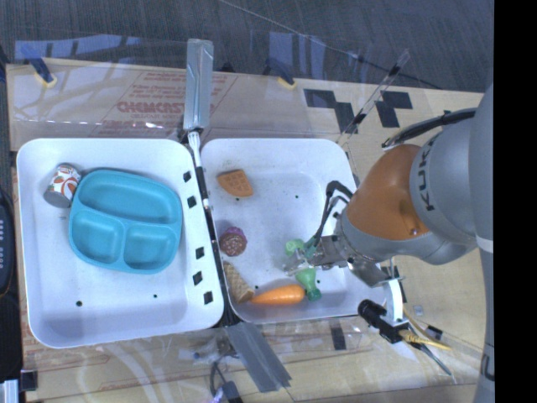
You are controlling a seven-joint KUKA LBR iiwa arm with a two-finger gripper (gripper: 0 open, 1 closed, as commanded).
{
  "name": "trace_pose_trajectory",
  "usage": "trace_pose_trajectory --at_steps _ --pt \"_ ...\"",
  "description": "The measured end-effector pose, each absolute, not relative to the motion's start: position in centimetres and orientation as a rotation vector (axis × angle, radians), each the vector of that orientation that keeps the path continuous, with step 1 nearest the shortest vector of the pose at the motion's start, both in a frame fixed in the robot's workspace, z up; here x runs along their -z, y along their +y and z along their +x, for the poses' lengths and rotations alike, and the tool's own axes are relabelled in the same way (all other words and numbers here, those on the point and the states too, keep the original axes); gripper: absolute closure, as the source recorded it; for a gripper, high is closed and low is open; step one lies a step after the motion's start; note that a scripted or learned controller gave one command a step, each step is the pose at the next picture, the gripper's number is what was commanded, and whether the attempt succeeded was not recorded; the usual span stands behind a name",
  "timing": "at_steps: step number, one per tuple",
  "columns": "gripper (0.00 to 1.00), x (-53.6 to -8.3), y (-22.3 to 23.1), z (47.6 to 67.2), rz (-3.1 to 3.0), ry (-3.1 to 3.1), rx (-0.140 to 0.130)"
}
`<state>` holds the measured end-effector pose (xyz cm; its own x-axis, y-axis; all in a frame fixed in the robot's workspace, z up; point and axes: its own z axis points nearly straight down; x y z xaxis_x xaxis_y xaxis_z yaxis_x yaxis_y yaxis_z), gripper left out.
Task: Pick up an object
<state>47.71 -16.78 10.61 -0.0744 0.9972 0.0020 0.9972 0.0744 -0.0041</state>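
The right bin (pixel 277 154) holds several small items. An orange carrot (pixel 279 295) lies near its front wall, with a green toy (pixel 307 280) just to its right. My gripper (pixel 302 259) is low in this bin, directly over the green toy and just above the carrot. Part of the green toy is hidden under the gripper. A tan wedge-shaped piece (pixel 235 183) lies at the back left of the bin. Further forward on the left sit a dark red round item (pixel 233 242) and a waffle cone (pixel 238 282).
The left bin (pixel 50 300) carries a blue divided tray (pixel 124 222) and a small round patterned object (pixel 61 183) at its back left corner. A metal divider (pixel 198 82) runs between the bins. The arm's orange band (pixel 384 200) hangs over the right bin's right edge.
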Motion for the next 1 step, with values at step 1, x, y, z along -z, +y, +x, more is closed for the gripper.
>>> trace_pose_trajectory --at_steps 1 --pt "1.00 -22.71 -12.41 51.69 -2.181 -2.267 0.008"
